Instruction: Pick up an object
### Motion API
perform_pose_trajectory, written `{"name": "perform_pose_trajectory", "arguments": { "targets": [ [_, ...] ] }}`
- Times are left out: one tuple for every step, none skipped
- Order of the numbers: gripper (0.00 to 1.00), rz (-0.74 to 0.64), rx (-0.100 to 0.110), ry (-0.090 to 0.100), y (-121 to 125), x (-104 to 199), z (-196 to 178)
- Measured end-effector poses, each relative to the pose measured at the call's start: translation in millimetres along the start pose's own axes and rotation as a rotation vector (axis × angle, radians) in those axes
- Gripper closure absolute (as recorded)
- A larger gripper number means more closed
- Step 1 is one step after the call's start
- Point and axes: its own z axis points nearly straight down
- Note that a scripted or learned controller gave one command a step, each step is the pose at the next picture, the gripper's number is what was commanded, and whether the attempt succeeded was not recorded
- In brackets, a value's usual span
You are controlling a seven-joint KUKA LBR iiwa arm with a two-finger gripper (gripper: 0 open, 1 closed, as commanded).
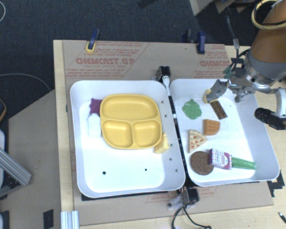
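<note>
You see the arm (pixel 271 37) reaching in from the upper right of the frame, and its hand (pixel 227 87) hangs over the upper part of the right bin (pixel 262 147). The fingers (pixel 214 92) look spread apart with nothing between them, though the hand is small in the picture, so take this as a reading and not a certainty. One finger tip is close to the brown bar (pixel 219 109), which lies just below and left of the hand; I judge this bar to be the nearest candidate for the pick. The other things in this bin lie apart from each other, which leaves room for fingers on both sides: the green lump (pixel 192 109) at the upper left, the waffle (pixel 211 127) in the middle, the pizza slice (pixel 196 140) below it, the cookie (pixel 201 162) near the lower edge, and the purple pack (pixel 221 159) just beside the cookie, with a green piece (pixel 243 164) at its right end. The left bin (pixel 128 175) holds a yellow tray (pixel 131 120), which covers most of its upper half, so the small things at its sides are harder to reach. Both bins stand on the surface (pixel 148 56), which is clamped at the top edge, probably to keep it fixed.
</note>
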Motion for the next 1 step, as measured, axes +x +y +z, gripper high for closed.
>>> {"name": "perform_pose_trajectory", "arguments": {
  "targets": [
    [0.0,0.0,0.006,0.001,3.3,-0.4,43.0]
  ]
}}
